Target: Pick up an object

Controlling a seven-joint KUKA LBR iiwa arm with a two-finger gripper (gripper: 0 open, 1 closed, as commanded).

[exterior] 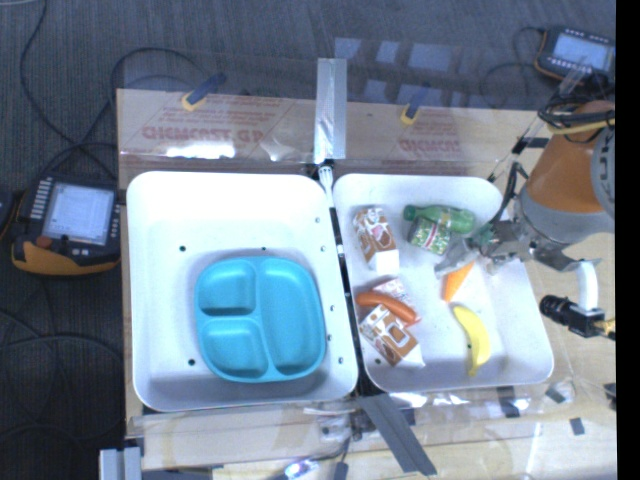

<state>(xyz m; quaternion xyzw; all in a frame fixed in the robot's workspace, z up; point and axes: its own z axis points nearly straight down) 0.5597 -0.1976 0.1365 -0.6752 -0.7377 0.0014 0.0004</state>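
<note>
Dark carpet with trailing cables surrounds a wooden bench (250, 128) that carries two shallow white bins side by side. On the left, the left bin (160, 208) holds a blue divided tray (262, 318); the right bin (520, 353) holds the loose items: a green bottle (438, 224) near the far wall, two snack packets (375, 236) (390, 336), a sausage (386, 305), an orange wedge (456, 282) and a banana (472, 336). Reaching in from the right, the arm (565, 193) has its gripper (482, 249) low over the right bin, just beside the bottle's right end and directly above the orange wedge. Whether the pincer is open or closed cannot be told at this size, and nothing is visibly held in it. The step in hand looks like the approach or the descent onto a target, most likely the orange wedge or the bottle, since both lie close under the tool. The next move would call for settling squarely over one item and closing across its narrow side. The bottle lies on its side, long axis running roughly left to right along the far wall, which end carries the cap is unclear. The wedge points its long axis diagonally, from upper right down to lower left. The banana lies nearer the front, well apart from the tool, curving top to bottom
</note>
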